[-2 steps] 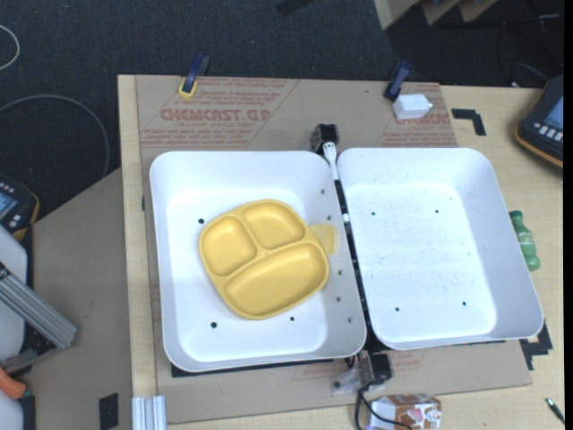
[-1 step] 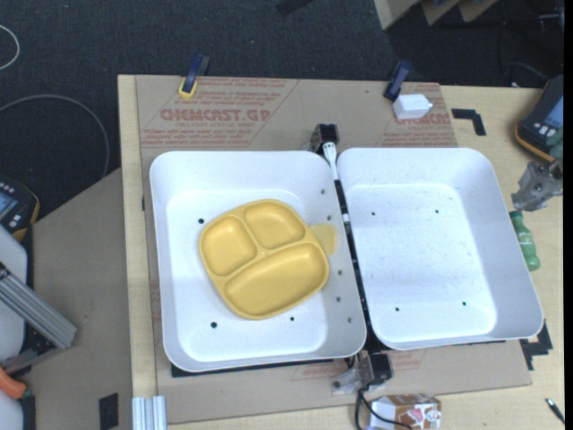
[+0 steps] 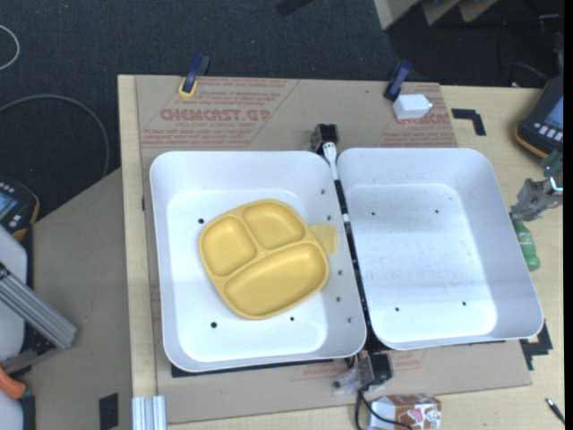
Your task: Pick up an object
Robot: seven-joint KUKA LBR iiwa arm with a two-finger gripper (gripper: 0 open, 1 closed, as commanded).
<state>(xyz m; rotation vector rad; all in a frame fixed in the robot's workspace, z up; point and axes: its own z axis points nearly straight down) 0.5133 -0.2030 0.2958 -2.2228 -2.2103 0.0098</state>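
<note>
Fingers (image 3: 534, 197): too small and blurred at the right edge of the frame to tell if wide or narrow. The gripper (image 3: 537, 200) sits just outside the right bin's (image 3: 430, 173) right rim.

Camera view:
- Only clear target is a yellow plate (image 3: 264, 258) with three compartments, lying flat in the middle of the left bin (image 3: 170, 240), well apart from the gripper.
- A green thing (image 3: 528, 247) lies by the right bin's rim, just below the gripper. Contact unclear.

Risks, as I judge them:
- The plate is broad and shallow, so a grasp from straight above would likely close on nothing.
- A pinch on its smooth rim may slip, or tip the plate.
- A pass over the middle walls could clip them.

Writing: "CHEMCAST GP" in red on the brown table (image 3: 224, 113) sheet, upper left. A second print at upper right is partly hidden by a white block (image 3: 412, 107).
</note>
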